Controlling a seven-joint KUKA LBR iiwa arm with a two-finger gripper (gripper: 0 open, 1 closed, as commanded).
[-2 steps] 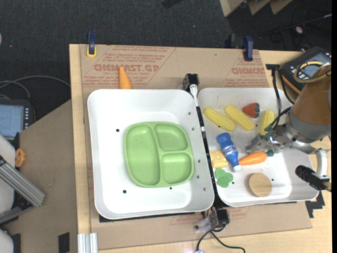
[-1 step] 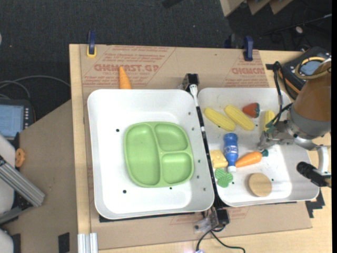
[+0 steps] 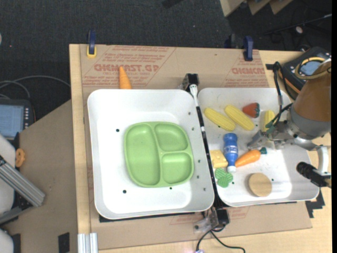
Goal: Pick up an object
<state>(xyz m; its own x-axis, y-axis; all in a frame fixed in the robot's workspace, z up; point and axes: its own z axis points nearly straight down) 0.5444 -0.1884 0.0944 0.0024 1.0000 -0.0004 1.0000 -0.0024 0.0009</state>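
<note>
Round tan wooden disc [image 3: 259, 184] lies nearest the lens, at the front of the right bin [image 3: 295, 194], below and a little left of the pincer [image 3: 261, 139]. Pincer hangs low over the bin's middle, off the grey arm [image 3: 310, 115] entering from the right; whether it is wide or narrow cannot be told, and nothing is visibly held.

Closest piece to the tips: toy carrot [image 3: 247, 157], orange, lying at a slant just below-left of the pincer, its green stem end pointing up toward the tips. Touching or merely near, cannot tell.

Left of the carrot stands or lies a blue bottle [image 3: 230, 147] with a white cap at its lower end. Beside that, further left, a yellow block [image 3: 218, 158], and below it a green ridged piece [image 3: 224, 178].

Above-left of the pincer: two yellow corn cobs [image 3: 229, 117] side by side, slanted. Directly above: a red strawberry-like piece [image 3: 251, 109]. A small yellow-green item [image 3: 269, 118] sits just above-right of the tips, partly masked by cables.

Well away to the left, the left bin [image 3: 105, 194] holds a green divided plate [image 3: 158, 153]. Beyond that bin's far rim, an orange cone-shaped piece [image 3: 124, 78] rests on the cardboard bench top [image 3: 158, 62].
</note>
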